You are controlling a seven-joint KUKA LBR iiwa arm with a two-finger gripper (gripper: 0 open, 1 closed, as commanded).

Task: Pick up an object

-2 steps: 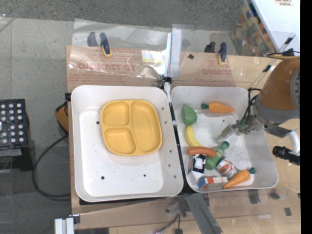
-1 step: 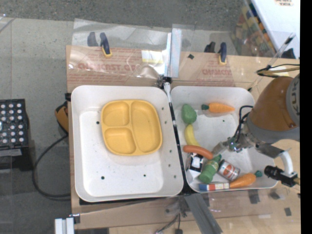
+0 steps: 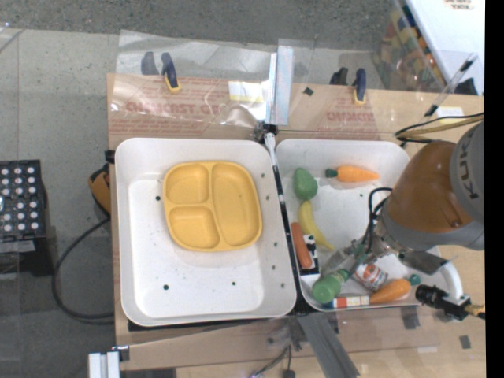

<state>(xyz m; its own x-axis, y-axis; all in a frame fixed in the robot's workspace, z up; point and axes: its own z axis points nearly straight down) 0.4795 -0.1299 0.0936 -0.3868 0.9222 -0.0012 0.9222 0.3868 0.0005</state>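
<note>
Over the right bin (image 3: 394, 157), the grey arm (image 3: 441, 199) enters from three o'clock, its orange band bulking above the bin's right half and the wrist pitched steeply down toward the bin's lower edge. The gripper (image 3: 356, 252) sits low among the clutter at about six o'clock of that bin; its metal parts blur into the items beneath, so whether it is released or clenched cannot be told, and nothing is visibly held.

Candidate objects lie close around it. A small can with a red label (image 3: 370, 275) rests just beside the gripper at five o'clock. A green bottle (image 3: 327, 285) lies at seven o'clock, long axis running roughly from seven to one. An orange carrot-like piece (image 3: 391, 290) lies farther out at five o'clock, axis near horizontal. A yellow banana (image 3: 312, 224) lies at ten o'clock, and a green pepper-like item (image 3: 305, 184) beyond it. A second carrot (image 3: 356, 175) sits well apart at twelve o'clock.

The left bin (image 3: 142, 235) carries a yellow divided tray (image 3: 213, 205), untouched.

Judgement: the can is the nearest target; the pick is not yet confirmed.
</note>
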